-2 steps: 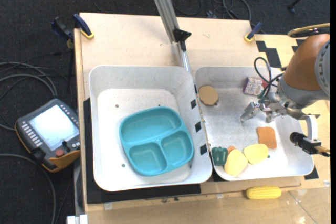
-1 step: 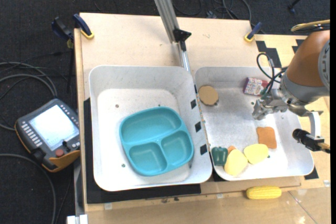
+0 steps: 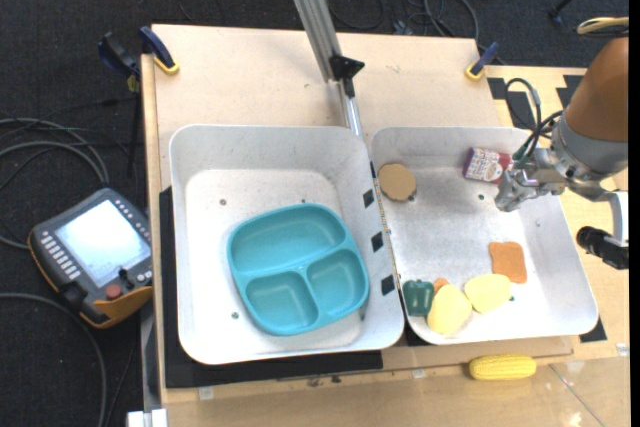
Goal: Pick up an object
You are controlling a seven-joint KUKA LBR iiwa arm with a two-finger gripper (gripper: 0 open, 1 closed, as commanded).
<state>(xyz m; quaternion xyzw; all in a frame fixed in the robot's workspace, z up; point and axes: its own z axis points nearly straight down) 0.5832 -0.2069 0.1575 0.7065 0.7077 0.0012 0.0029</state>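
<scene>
My gripper (image 3: 510,193) hangs over the right bin (image 3: 545,260), near its far right part, just right of a small purple and white packet (image 3: 485,164). A round tan disc (image 3: 397,182) lies at the bin's far left. An orange slab (image 3: 508,261) rests toward the right. Along the near edge sit two yellow pieces (image 3: 468,302) and a dark green pepper-like item (image 3: 417,294). Nothing shows between the fingers.
The left bin (image 3: 200,215) holds a teal divided tray (image 3: 297,267). A yellow corn cob (image 3: 502,368) lies on the bench in front of the right bin. A metal pole (image 3: 312,0) slants down between the bins. A teach pendant (image 3: 90,255) sits off the bench at left.
</scene>
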